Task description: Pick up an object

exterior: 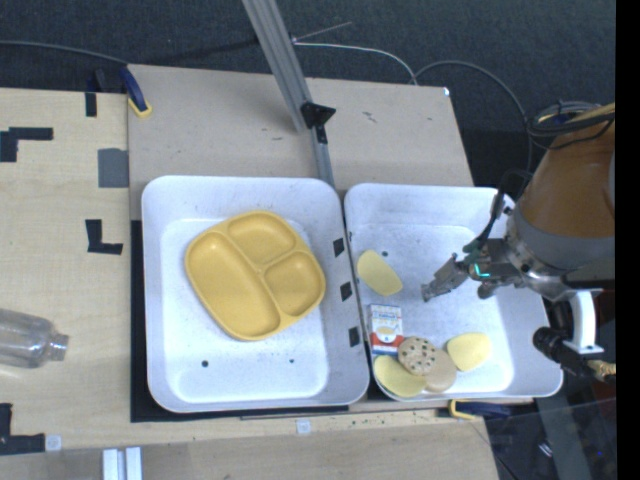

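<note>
A clear plastic bottle (30,340) lay on its side at the far left of the bench, well apart from the gripper (438,286) and beyond both bins. Nearer, though still well to the gripper's left, stood the left bin (165,268), and in it a yellow divided plate (255,273) with three compartments rested flat, slightly turned. A grey metal rail (280,53) ran down at a slant from the top edge, ending near the seam between the bins, up and to the left of the gripper.

The right bin (420,213) held the small objects. A yellow piece (380,273) lay just to the left of the gripper, near but not touching it. Below and to the left of the gripper sat a small white packet (385,328) with red and blue print. Below that, a flat yellow disc (395,378) lay against the bin's front wall, with a speckled round cookie (416,353) and a tan disc (438,376) partly overlapping it. A yellow lemon-shaped piece (469,349) lay below and slightly to the right of the gripper.

The gripper hung over the middle of the right bin, pointing left, with nothing seen between its fingers; whether they stood apart or together could not be told. To its right, the arm's orange band (570,193) rose above the wrist.
</note>
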Controlling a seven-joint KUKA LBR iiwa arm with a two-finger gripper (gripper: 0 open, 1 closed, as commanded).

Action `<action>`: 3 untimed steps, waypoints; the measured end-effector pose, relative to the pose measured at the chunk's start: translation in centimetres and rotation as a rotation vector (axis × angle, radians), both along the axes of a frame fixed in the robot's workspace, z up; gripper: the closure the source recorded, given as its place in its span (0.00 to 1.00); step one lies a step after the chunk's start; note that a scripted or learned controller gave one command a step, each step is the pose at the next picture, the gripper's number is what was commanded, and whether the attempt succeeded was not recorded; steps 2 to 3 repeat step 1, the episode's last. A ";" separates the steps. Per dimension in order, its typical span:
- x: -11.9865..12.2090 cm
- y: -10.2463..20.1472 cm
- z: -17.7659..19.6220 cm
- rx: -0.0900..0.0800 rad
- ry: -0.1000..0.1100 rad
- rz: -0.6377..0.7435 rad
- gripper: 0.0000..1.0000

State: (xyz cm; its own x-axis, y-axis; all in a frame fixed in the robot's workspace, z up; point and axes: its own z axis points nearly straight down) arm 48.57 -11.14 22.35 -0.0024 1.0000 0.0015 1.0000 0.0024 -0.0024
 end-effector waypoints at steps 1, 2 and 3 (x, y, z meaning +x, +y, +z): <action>0.1 2.0 10.8 -0.002 -0.010 0.002 0.00; 0.1 2.0 10.8 -0.002 -0.010 0.002 0.00; 0.1 2.0 10.8 -0.002 -0.010 0.002 0.00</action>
